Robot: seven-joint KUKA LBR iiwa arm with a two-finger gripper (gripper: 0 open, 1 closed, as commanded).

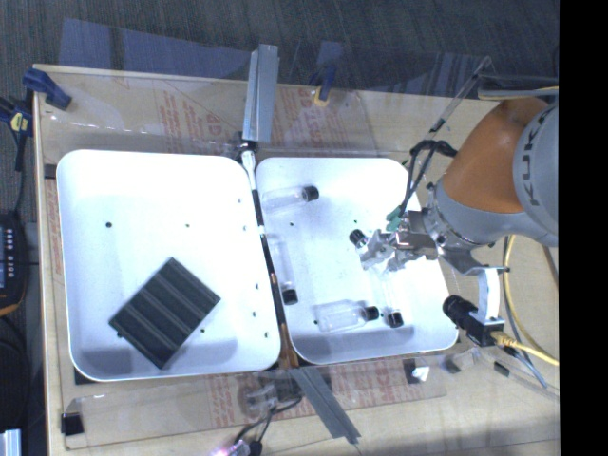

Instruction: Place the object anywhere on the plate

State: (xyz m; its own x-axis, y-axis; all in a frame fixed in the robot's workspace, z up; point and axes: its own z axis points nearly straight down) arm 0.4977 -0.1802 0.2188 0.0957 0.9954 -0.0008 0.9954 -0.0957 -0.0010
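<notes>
End effector [385,250] — over the right part of the right bin [323,174], at the tip of the grey arm [503,179] reaching in from the right; whether its fingers are spread or pressed together cannot be told.

Objects, right bin — three clear vials with black caps. One lies near the top [288,197], long axis left to right, cap to the right. One lies near the bottom [344,315], same axis, cap to the right. A third [372,247] sits at the end effector itself, blurred; held or merely beside it, unclear.

Plate [165,311] — dark, ribbed, rectangular, tilted, in the left bin [95,174], well apart, to the left and lower in view.
</notes>
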